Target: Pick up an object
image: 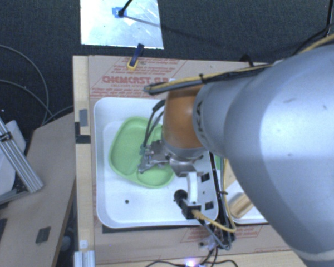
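The arm (pixel 278 127) hides most of the right bin (pixel 250 218) (and part of the green plate (pixel 128 146)).

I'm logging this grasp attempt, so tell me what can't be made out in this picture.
- Gripper: the wrist covers it, so its state is unreadable in the camera view.
- Light green plastic dish: right part hidden under the grey arm with the orange band.
- Right-hand white bin: mostly covered by the arm.

A shiny metal sheet (pixel 121 15) lies beyond the tabletop's far edge, with a blue-and-yellow clip (pixel 135 57) at the brown board's (pixel 139 77) far edge. Aluminium rails (pixel 14 154) lean off the left edge.
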Tool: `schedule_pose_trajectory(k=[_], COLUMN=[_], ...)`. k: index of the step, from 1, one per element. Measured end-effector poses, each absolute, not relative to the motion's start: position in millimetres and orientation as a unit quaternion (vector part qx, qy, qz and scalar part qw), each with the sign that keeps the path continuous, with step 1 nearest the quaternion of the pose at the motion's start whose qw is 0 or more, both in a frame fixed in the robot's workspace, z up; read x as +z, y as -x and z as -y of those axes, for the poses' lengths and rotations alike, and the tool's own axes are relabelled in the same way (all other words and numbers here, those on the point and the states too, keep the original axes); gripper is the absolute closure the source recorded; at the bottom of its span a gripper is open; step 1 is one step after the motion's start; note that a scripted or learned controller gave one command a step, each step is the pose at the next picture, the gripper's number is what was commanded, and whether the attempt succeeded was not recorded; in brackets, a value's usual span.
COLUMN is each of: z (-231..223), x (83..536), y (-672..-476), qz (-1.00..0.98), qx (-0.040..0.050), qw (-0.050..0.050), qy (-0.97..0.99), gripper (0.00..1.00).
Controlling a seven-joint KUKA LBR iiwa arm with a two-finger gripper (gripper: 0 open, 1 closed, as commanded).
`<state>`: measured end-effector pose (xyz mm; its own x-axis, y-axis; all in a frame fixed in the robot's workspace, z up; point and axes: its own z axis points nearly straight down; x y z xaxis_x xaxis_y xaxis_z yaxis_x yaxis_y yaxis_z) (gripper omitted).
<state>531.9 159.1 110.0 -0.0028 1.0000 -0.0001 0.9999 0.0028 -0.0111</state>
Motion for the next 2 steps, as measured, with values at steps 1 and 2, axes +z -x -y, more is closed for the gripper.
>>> schedule_pose_trajectory(k=[1, 2], z=[-207.9, -205.2], x=[331.7, 332.9], y=[-529.6, -529.3], qz=[0.710, 0.711], qx=[-0.0088, -0.0022], qw=[-0.003, -0.001], qy=[0.704, 0.703], gripper=[0.00, 1.00])
